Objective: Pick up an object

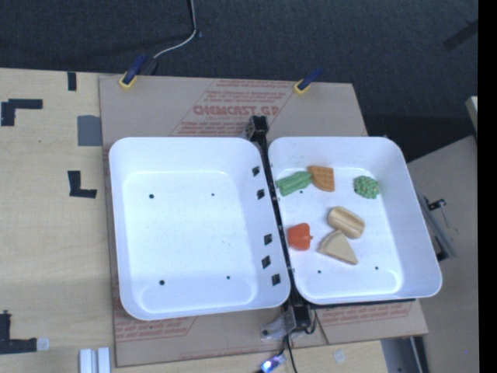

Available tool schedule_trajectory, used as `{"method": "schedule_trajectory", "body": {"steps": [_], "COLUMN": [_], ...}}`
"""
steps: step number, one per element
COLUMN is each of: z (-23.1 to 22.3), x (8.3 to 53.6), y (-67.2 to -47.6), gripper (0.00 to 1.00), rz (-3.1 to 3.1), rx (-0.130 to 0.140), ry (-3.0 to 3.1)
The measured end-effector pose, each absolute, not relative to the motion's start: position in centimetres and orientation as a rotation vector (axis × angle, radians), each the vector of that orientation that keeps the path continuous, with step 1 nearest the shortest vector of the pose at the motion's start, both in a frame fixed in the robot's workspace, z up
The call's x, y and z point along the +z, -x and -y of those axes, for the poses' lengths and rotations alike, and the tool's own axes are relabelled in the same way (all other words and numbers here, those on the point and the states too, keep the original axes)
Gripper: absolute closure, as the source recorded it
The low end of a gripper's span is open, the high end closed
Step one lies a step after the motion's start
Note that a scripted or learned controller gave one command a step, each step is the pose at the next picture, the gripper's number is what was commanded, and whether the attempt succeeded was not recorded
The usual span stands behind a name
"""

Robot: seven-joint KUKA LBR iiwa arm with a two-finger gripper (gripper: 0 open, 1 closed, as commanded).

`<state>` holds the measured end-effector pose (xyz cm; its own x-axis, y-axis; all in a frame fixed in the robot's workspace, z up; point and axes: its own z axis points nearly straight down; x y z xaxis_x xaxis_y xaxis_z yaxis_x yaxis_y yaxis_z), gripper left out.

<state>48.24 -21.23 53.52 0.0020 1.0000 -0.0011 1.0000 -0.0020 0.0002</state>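
Camera view: six toy foods lie in the right bin (392, 158), on the arm's entry side. Green piece (294, 183) lies long axis roughly left-right, touching the orange wedge (321, 178). Gripper state: cannot tell.

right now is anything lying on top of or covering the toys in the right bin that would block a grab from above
Nothing visible does. The green piece, orange piece, broccoli-like toy, red piece and two tan pieces lie uncovered; only the green and orange ones touch each other.

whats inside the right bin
The right bin holds six small items: green piece, orange piece, green lump, tan roll, red piece, tan wedge. None covers another.
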Motion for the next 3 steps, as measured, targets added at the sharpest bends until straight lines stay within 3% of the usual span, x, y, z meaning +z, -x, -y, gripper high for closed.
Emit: {"method": "schedule_trajectory", "body": {"steps": [1,2,3], "z": [21.1,19.3,21.6], "x": [54.6,36.0,27.7], "y": [-48.4,-54.0,-52.2], "gripper": [1.0,1.0,1.0], "rz": [-2.218,-2.235,-2.225], "rx": [-0.001,-0.012,-0.009], "ry": [-2.219,-2.228,-2.229]}}
